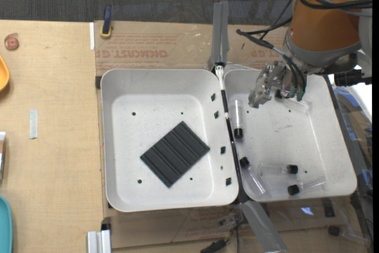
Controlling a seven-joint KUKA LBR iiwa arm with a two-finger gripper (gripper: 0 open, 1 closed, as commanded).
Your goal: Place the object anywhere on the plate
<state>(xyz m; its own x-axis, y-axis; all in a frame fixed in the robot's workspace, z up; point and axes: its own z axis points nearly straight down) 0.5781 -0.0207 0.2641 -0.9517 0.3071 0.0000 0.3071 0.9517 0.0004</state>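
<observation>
A dark grey ribbed plate (175, 153) lies flat and turned at an angle in the left bin (118, 92). Several clear tubes with black caps lie in the right bin (331, 145): one tube (235, 118) along the left wall, another tube (253, 178) at the front left corner, and two tubes (277, 170) (308, 185) near the front wall. My gripper (262, 93) hangs over the back part of the right bin, up and right of the tube by the left wall. I see nothing held between its tips.
A metal divider bar (220, 38) runs between the bins at the back. Cardboard (154, 44) lies under and behind the bins. On the wooden bench at the left are an orange dish edge (3, 75) and a small grey strip (33, 124).
</observation>
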